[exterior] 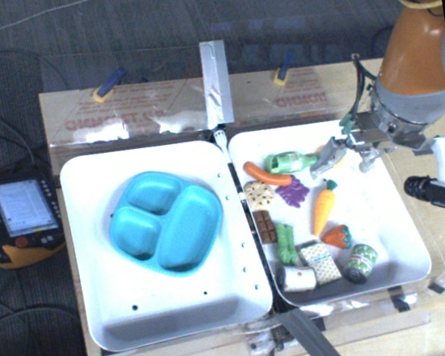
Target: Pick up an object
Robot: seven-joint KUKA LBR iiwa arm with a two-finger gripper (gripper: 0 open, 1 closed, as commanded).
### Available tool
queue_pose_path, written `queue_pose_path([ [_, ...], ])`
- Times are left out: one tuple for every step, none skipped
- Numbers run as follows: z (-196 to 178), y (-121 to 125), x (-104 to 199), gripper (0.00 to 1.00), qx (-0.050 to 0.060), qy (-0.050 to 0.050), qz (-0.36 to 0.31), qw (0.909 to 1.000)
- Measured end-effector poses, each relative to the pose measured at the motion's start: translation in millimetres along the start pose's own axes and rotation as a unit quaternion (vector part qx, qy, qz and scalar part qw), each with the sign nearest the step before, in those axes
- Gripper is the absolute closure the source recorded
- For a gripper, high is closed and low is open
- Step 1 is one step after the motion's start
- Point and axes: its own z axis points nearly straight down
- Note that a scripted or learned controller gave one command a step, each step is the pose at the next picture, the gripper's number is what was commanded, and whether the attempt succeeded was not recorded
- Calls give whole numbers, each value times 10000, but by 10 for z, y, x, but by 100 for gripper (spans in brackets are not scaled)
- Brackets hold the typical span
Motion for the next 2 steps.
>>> queue_pose_path([
  [1260, 188, -240, 0, 10, -4, 415, 9991],
  [1614, 47, -205, 0, -63, -17, 409, 9991],
])
